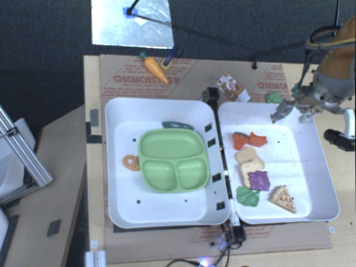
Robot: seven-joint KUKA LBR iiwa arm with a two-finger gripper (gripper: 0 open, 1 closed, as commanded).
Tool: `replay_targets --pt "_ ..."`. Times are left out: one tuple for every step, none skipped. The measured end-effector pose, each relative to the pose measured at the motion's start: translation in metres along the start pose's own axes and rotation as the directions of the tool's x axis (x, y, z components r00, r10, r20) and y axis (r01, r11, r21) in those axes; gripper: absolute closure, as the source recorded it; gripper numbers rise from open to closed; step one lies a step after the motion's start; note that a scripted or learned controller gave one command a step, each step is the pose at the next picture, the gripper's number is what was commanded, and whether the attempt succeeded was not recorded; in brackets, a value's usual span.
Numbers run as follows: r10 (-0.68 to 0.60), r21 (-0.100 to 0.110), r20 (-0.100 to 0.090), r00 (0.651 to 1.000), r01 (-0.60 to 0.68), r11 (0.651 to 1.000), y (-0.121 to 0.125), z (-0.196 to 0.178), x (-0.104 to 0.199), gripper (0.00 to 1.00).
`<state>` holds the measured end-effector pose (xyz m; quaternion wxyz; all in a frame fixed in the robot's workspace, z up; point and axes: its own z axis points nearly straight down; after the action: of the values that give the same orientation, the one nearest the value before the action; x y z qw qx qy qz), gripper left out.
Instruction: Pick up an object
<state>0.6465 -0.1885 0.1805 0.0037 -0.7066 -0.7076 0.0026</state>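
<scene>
Currently gripper (293,110) hovers over right bin (311,166) far corner, fingers spread, nothing between them (toy food (258,171) sits well apart).

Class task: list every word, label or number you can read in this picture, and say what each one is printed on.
"CHEMCAST": red print on the brown board under the two bins, at the far edge, readable twice.
More red print on the board's near edge: too blurred to read.
Small snack packet behind the bins: its print is too small to read.
</scene>
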Motion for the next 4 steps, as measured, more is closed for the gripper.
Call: replay_targets --pt "-0.002 -0.011 0.002 1.0 0.002 1.0 0.003 -0.006 0.0 0.0" --pt "-0.001 -0.007 0.001 1.0 0.001 1.0 -0.005 0.043 0.006 0.0" --pt "-0.002 -0.011 0.002 1.0 0.002 1.0 -0.004 0.093 0.007 0.0" --pt "-0.005 -0.016 0.004 1.0 0.005 1.0 -0.002 0.08 0.007 1.0"
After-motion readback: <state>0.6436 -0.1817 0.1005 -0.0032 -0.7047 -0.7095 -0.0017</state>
